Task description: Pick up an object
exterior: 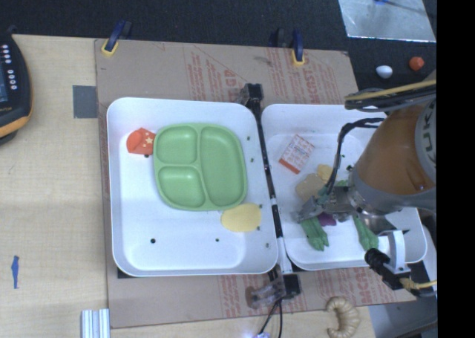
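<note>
While the gripper (324, 209) sits low among green toys (315, 234), a packet (297, 153) lies near; finger state unclear.

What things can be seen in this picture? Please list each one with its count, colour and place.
left bin: 1, white, left on the bench
right bin: 1, white, beside it
divided plate: 1, green, in left bin
red object: 1, red, left bin, touching the plate's left edge
yellow object: 1, pale yellow, left bin, below the plate
packet: 1, red and white, right bin
green objects: 2, green, right bin, near the gripper
clamps: 2, blue and yellow, cardboard's top edge
arm: 1, orange band, over right bin
gripper: 1, dark, low over right bin
</note>
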`<state>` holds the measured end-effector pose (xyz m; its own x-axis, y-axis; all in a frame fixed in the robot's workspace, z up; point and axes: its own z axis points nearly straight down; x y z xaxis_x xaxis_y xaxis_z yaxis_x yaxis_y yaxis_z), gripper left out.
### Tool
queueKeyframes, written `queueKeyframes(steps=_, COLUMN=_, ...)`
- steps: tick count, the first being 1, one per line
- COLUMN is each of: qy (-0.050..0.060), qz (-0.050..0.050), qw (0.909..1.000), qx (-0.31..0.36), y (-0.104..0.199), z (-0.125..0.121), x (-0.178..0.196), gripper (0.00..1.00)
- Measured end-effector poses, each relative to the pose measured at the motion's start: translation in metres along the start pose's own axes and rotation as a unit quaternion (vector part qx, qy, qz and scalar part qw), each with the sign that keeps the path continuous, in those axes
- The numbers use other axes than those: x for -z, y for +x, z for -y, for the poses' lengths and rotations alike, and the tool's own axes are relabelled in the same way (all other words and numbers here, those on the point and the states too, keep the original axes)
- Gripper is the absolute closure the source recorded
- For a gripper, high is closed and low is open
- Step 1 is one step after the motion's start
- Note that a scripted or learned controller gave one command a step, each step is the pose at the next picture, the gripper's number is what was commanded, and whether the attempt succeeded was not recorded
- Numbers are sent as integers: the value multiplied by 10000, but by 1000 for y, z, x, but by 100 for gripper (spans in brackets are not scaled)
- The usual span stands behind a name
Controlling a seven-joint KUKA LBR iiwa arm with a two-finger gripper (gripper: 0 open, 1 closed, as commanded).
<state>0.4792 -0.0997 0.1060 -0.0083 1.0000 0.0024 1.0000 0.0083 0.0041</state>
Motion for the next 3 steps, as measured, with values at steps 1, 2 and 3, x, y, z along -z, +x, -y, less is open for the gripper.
queueKeyframes(steps=1, qy=3, qz=7, qw=10000, qx=12, y=-1, z=0, x=10, gripper=100)
queueKeyframes(steps=2, qy=2, qz=7, qw=10000, qx=11, y=-1, z=0, x=10, gripper=0)
queueKeyframes(steps=3, qy=0, qz=17, qw=10000, qx=19, y=-1, z=0, x=20, gripper=100)
